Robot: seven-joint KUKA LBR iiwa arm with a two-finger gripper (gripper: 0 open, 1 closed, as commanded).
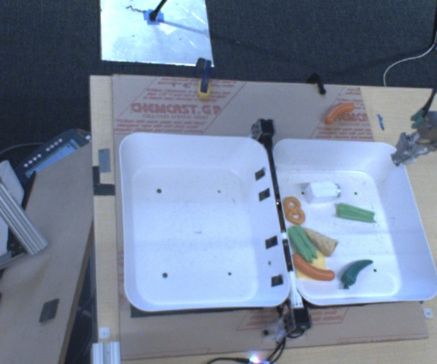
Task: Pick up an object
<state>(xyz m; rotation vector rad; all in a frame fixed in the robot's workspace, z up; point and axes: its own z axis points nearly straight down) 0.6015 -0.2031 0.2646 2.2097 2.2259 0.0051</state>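
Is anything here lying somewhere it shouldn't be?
Yes: an orange toy carrot lies on the bench behind the right bin, outside it, while the other toys sit inside that bin.

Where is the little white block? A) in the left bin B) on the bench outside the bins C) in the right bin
C: the white block lies in the right bin, near its back wall, above the green stick.

Tool (404,152) low at right, arm behind.
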